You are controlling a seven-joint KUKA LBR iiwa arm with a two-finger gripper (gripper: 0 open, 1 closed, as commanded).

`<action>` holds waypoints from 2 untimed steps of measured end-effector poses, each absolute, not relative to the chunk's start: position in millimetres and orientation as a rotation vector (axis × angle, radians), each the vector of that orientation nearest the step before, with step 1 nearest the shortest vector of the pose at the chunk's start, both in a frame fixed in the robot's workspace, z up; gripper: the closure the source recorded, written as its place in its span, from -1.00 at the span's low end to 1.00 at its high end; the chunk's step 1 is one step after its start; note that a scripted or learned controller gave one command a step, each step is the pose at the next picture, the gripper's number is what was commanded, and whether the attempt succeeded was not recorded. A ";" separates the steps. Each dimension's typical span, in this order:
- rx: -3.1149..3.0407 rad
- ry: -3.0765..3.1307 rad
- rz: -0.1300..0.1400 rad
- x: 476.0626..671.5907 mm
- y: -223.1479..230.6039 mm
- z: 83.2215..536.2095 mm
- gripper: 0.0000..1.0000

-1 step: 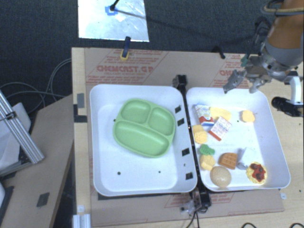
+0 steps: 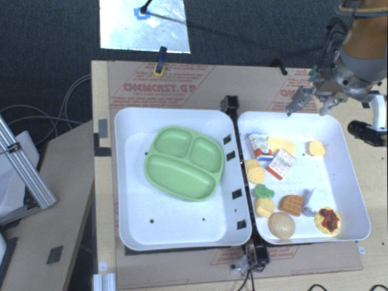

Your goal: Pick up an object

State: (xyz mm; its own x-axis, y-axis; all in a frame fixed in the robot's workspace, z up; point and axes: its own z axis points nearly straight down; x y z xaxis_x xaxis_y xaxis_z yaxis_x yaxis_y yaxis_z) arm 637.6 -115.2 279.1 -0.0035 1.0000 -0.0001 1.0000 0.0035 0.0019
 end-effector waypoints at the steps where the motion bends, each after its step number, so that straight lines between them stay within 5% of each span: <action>1: 2.222 2.223 -0.003 637.4 -125.1 224.0 -1.00; 2: 2.222 2.224 -0.003 629.2 -130.8 168.4 -1.00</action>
